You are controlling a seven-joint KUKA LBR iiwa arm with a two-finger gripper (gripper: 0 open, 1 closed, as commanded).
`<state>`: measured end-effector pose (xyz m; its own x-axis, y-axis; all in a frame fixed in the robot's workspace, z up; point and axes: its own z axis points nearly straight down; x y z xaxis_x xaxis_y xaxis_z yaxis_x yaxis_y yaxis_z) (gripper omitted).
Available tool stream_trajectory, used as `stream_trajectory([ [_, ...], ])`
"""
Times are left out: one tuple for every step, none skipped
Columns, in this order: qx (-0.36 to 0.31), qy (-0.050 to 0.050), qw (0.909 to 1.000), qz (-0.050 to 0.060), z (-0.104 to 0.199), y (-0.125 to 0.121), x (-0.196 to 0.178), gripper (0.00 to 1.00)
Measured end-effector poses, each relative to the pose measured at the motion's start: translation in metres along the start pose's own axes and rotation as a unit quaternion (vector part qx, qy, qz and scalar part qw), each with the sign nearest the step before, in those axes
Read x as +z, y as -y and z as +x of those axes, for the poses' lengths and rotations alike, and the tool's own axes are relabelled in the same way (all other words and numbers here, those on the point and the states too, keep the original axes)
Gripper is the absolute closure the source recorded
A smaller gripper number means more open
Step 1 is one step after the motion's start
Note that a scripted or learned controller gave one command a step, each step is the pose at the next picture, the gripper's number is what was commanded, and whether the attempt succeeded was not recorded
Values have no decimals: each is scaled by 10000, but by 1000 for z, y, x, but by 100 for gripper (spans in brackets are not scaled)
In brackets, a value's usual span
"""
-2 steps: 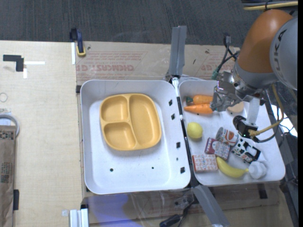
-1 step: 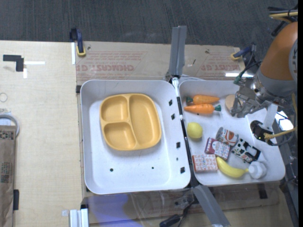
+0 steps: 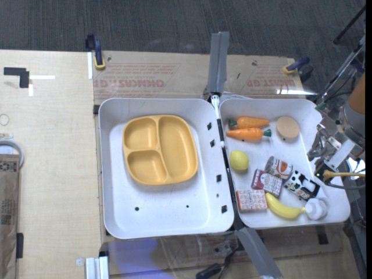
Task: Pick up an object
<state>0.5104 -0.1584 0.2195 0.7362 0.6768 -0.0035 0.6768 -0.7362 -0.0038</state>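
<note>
at right rim of right bin (image 3: 334,156), gripper (image 3: 325,156) hangs; jaws' state, cannot tell. objects crowd bin floor: banana (image 3: 283,207) touching carton (image 3: 251,200), carrots (image 3: 247,128) side by side. risk: crowding causes glancing pinch, or rim snag.

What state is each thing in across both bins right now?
Yellow divided plate: flat in the left bin, compartments bare.
Two carrots: lying side by side, right bin.
Lemon: resting near the divider.
Round beige disc: lying flat.
Banana: lying on its side, near the front wall.
Small cartons: lying flat, clustered.
Gripper: over the right bin's right edge, holding nothing visible.
</note>
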Motion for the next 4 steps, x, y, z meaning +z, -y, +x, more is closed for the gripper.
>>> stream_trajectory([
  [-2,0,10000,0,0,0,0,0],
  [-91,-65,9999,-124,5,-12,107,0],
  [1798,-161,9835,-147,-10,-23,111,0],
  [1066,-15,9943,17,-40,-48,75,0],
])
